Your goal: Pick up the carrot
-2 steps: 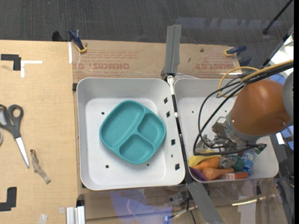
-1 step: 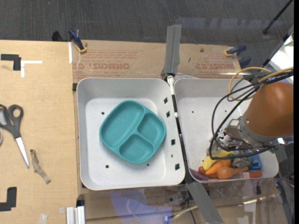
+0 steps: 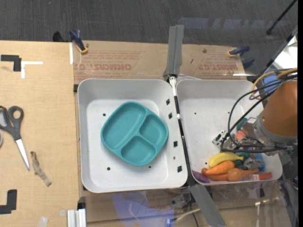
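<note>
The gripper [image 3: 242, 144] hung low in the right bin [image 3: 203, 103], at about four o'clock within it, under the arm's orange band [image 3: 284, 109] and a tangle of black cables [image 3: 241, 110]. How far it was open, and whether it had hold of anything, could not be told, since wrist and cables hid its working end.

The carrot [image 3: 221, 168] lay just beside it, toward seven o'clock from the tool, near the bin's front wall. Its long axis ran roughly from eight o'clock to two o'clock. A yellow banana [image 3: 226, 158] rested against its upper side, between carrot and tool. A purple piece [image 3: 200, 176] lay at its pointed end, and an orange-tan object [image 3: 236, 174], possibly a sweet potato, touched it on the right.

That crowding mattered: a descent toward the carrot would probably meet the banana first.

In the left bin [image 3: 90, 126], a teal divided plate [image 3: 135, 134] sat well apart at nine o'clock.
</note>
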{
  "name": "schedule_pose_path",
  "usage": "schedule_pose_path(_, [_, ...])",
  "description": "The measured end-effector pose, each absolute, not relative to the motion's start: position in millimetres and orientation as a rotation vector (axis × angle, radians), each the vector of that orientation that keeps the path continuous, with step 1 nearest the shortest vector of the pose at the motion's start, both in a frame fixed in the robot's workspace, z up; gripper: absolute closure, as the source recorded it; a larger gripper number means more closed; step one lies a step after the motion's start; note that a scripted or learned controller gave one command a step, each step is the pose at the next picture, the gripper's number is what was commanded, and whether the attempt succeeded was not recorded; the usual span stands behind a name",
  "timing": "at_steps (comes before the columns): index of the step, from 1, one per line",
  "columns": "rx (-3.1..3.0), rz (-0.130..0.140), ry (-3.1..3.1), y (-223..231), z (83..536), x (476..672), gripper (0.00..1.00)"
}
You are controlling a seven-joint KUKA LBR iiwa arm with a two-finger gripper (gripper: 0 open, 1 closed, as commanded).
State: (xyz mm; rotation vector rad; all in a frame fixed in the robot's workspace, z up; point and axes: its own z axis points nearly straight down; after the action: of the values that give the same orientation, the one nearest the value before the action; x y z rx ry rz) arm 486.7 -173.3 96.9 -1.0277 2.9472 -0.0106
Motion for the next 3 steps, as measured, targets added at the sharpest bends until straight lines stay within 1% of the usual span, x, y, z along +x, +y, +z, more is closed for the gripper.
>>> schedule_pose_path(1, [-1.249,0.000,2.879,-123,92,490.4,0.00])
schedule_pose_path(2, [-2.042,-0.002,2.380,-106,93,489.3,0.00])
schedule_pose_path(3, [-2.071,0.002,2.356,-117,92,478.9,0.00])
